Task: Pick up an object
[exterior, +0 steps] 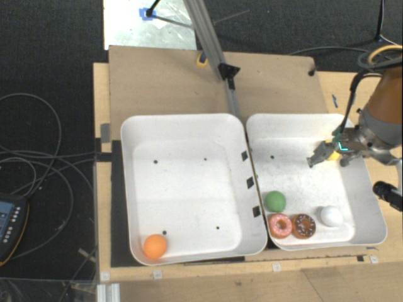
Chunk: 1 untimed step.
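Wooden bench (164,80), brown. Metal pole (204,24) slanting across top. Black cables (38,143) on dark floor, lt side. Handheld control pendant (9,225) at lt edge. Blue tape (147,14) nr pole base.

arm (385,115): cut by right edge | handheld unit (9,222): cut by left edge

Two white bins (189,128) (296,126) sat on the counter (164,80). There were two doughnuts, one pink (280,226) and one chocolate (304,226). There were three balls: one orange (154,246), one green (274,201), one white (330,216).
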Each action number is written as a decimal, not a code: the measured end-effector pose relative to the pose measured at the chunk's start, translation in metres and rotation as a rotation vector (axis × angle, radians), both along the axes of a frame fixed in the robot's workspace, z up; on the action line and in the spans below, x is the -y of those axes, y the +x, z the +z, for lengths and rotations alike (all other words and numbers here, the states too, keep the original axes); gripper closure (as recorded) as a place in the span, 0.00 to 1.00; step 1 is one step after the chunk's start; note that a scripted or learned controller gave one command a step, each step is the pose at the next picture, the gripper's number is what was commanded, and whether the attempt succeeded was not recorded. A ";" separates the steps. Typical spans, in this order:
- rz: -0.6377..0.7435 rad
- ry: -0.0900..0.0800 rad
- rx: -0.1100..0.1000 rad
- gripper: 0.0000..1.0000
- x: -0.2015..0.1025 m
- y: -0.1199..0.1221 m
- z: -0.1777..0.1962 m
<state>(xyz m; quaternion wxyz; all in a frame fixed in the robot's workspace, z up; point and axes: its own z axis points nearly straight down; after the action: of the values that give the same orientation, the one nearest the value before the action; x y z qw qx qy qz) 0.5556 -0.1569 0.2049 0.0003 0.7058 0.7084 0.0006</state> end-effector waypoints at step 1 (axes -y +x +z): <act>-0.003 0.000 -0.004 0.00 0.005 0.008 -0.050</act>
<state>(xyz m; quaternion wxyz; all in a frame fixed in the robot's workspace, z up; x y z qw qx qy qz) 0.5639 -0.1623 0.1548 -0.0010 0.7068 0.7074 -0.0007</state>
